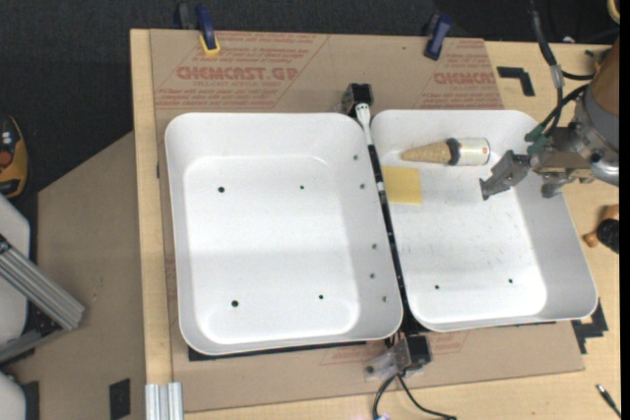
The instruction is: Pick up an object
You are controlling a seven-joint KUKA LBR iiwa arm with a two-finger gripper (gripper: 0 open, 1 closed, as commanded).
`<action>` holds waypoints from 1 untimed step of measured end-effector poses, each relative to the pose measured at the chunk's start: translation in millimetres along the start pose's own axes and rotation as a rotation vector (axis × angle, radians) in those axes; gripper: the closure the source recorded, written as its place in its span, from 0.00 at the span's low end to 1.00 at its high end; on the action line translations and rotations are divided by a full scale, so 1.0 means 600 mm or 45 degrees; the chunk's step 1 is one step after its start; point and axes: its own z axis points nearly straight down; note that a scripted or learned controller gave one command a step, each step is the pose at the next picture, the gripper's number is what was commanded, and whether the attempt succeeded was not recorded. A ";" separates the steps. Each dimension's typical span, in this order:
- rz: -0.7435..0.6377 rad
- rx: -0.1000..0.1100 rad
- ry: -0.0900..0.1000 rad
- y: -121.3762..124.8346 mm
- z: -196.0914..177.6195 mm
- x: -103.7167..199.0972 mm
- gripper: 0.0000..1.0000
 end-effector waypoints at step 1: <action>-0.001 -0.004 -0.001 0.001 -0.018 0.000 1.00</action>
